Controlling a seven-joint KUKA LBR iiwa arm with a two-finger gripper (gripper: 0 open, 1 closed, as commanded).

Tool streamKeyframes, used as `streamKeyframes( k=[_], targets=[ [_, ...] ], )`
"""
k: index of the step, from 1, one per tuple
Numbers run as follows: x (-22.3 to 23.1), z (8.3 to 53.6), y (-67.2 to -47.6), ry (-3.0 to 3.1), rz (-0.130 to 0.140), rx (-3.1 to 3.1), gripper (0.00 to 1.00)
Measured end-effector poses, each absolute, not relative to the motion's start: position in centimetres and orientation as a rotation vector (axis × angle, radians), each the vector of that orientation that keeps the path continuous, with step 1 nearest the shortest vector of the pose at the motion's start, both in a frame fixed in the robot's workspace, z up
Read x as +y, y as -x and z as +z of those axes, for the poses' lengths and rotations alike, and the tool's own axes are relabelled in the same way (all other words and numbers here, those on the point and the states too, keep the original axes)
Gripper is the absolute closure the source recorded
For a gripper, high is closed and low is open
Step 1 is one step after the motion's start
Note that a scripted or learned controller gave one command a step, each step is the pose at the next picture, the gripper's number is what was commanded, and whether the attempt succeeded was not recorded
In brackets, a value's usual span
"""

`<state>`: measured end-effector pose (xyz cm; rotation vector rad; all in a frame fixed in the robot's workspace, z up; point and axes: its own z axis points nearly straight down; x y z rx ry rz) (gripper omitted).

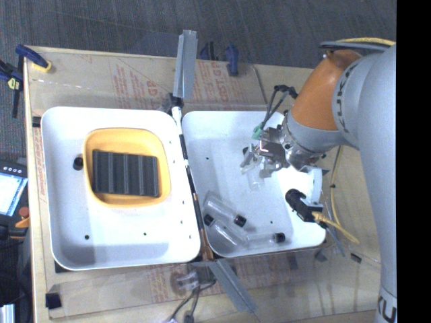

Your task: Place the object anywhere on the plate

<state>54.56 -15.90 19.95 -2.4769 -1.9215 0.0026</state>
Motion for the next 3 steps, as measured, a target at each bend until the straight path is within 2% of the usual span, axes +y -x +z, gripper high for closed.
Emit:
streamKeyframes(
  k=[1, 2, 3],
  targets=[
    [-10.0, 22.1, -56.8, 2.316, 0.004, -2.118, 1.0],
    [-1.7, 19.0, -59.9, 2.185, 0.004, -2.253, 1.0],
    [-1.7, 19.0, -59.9, 2.185, 0.004, -2.253, 0.0]
  ],
)
